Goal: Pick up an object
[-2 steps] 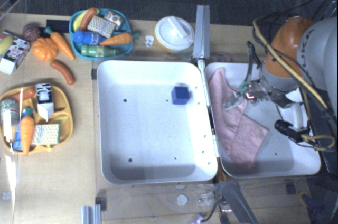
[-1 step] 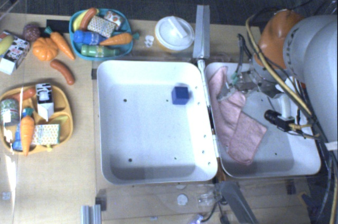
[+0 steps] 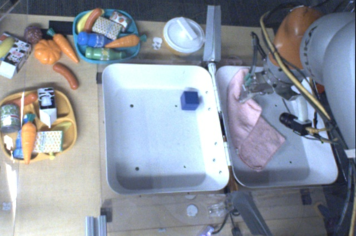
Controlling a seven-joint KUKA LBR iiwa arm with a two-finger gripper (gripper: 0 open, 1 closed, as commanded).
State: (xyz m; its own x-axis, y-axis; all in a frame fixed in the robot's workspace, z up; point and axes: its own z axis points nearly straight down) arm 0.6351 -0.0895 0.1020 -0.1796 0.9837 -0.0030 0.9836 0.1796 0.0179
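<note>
Your gripper (image 3: 248,88) is down in the right bin (image 3: 320,171), right at the top edge of the pink cloth (image 3: 253,129), and its fingers look to be pinching a fold of that cloth, though the wrist crowds the spot, so treat that as my reading. The cloth otherwise lies flat on the bin floor, trailing away below the gripper, so nothing is lifted yet and the raise is all to come. Away to the cloth's left, over the divider, the blue cube (image 3: 190,99) sits untouched in the left bin (image 3: 161,176).
</note>
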